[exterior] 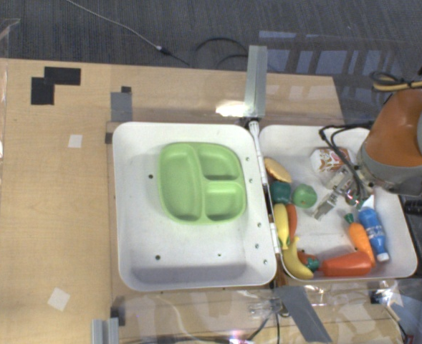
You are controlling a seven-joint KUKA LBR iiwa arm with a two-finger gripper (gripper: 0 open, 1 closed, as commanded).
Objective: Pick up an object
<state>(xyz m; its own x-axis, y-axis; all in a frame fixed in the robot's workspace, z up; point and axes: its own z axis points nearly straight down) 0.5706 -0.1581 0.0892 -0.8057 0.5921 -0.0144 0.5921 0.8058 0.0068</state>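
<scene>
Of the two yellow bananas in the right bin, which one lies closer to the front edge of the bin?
The curved banana at the bin's front left corner, next to the red-orange pepper. The other banana lies straighter and further back, along the left wall.

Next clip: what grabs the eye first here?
A lime-green divided plastic plate sits alone in the left white bin. The right white bin is crowded with toy food along its left and near edges, such as a yellow banana, while the arm's orange band looms over its right side.
</scene>
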